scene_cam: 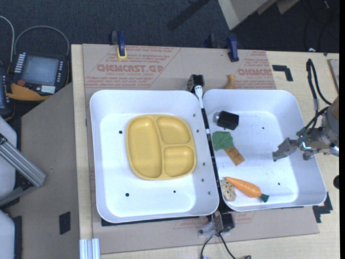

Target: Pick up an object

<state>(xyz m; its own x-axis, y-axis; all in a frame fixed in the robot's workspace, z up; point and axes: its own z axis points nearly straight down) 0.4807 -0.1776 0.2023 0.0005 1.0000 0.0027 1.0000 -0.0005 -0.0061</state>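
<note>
Orange plastic carrot (243, 187) lies below-left of the gripper (284, 150), probably light, stiff, slick; best pinched mid-body. Gripper's spread: I cannot tell.

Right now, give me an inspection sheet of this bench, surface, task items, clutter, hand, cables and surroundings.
Surface: cardboard-covered bench bearing left bin and right bin, side by side.
Job's things: in the right bin, toy carrot, black block, green piece, tan strip, speckled piece by the carrot.
Clutter: yellow divided tray in the left bin.
Hand: hand over the right bin's right side, nothing seen in it.
Cables: black cable at right; cable at the front edge.
Surroundings: pendant with screen at left, blue clamps on the back edge, dark carpet.
</note>
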